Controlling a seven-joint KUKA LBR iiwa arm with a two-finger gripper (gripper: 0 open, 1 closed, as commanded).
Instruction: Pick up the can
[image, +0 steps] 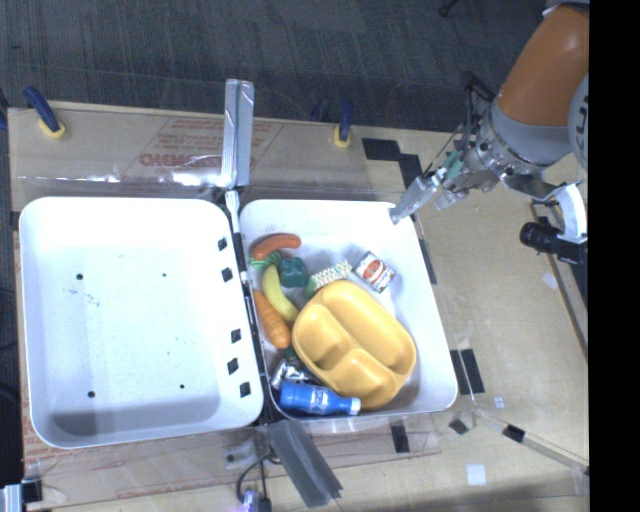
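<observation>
Desk (520, 330) of pale wood carries two shallow white bins side by side; blue clamps (42, 110) sit at its far edge. Left bin (60, 300) shows a bare white floor with a few small dark dots; a grey metal bar (238, 135) stands upright at the far end of the seam between the bins. Right bin (435, 350) holds a crowded heap; along its left wall lie a toy sausage (275, 242), a banana (275, 290) and a carrot (270, 318), with a dark green pepper-like piece (292, 271) just beside the banana; a blue bottle (318, 401) lies on its side at the near edge. Yellow divided tray (352, 342) rests tilted over the middle of the heap, touching the bottle's upper side; a small silvery packet (333, 274) peeks out just beyond it. Can (375, 271), red and white, lies tilted near the far right of this bin, just beyond the tray's far rim, apart from the bin's right wall. End effector (408, 206) hangs over the far right corner of the right bin, well apart from the can; I cannot tell how it is set from this slant; nothing shows in its grip. Grey arm with an orange band (540, 60) reaches in from the right above the desk.
</observation>
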